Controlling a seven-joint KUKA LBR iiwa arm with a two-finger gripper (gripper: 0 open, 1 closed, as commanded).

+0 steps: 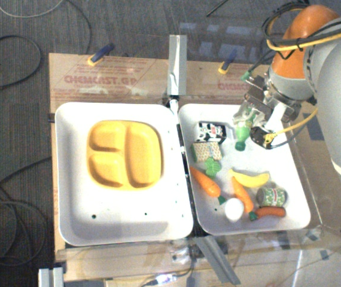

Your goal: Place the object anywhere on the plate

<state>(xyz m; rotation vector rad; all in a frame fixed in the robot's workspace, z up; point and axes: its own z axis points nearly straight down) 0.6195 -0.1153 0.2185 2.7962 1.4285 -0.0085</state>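
The gripper [246,121] hangs over the upper part of the right bin [290,160], and a small green bottle-shaped toy [241,137] hangs just below it with its upper end between the gripper's fingers, so the gripper appears to be pinching the green toy, though the contact itself is small and partly hidden by the wrist. The toy sits just right of a black-and-white carton [211,131] and above the rest of the clutter: a checkered block [207,151], two carrots [205,183], a banana [251,179], a white egg [234,209] and a round green can [271,195]. The yellow divided plate [124,154] lies in the left bin [75,214], well apart from the gripper, with all its compartments bare. The step in hand looks like the lift and carry. To do it well, the arm should rise straight up until the toy is clear of the carton and of the raised rims where the two bins meet, then travel left across that divider without swinging, since a slim toy held by its top may pivot or slip. It should stop over the middle of the plate, not its edge, lower until the toy is near the plate surface, and only then let go, so the toy does not bounce or roll off into the bin.
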